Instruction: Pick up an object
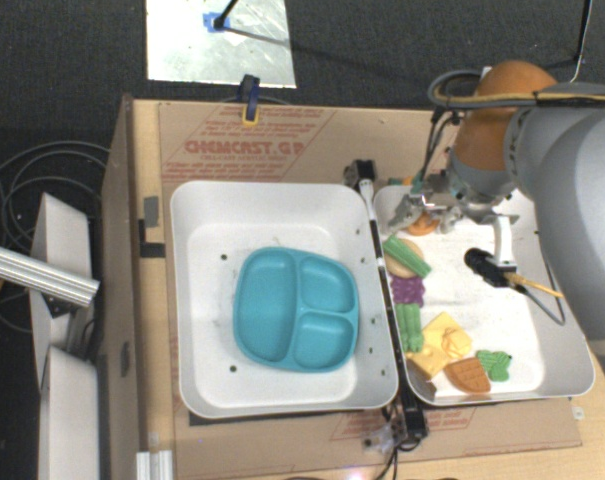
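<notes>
**Claw over the far end of the right bin, toy food below it**

Camera view: dark carpet [62, 58] surrounds the work area. A shiny silver sheet [222, 38] lies on it at the top, and black cables [22, 183] loop at the left near a metal rail [37, 273]. A cardboard sheet [242, 148] with red print lies under both bins.

The left bin [197, 268] holds a blue divided plate [295, 308] and nothing else. A black clip [362, 175] sits at the far end of the seam between the bins.

The right bin [562, 368] holds the toy food along its left side. From far to near these are an orange piece [422, 227], a green-and-yellow piece [407, 256], purple grapes [407, 290], a green piece [410, 326] and a yellow block [442, 343]. A brown-orange piece [468, 375] lies beside a leafy green piece [495, 364].

The grey arm [572, 198] covers the bin's right side, its orange band [507, 93] above. The gripper [429, 211] is just above the orange piece. I cannot tell whether the claw is open or closed, or whether it touches that piece.
</notes>
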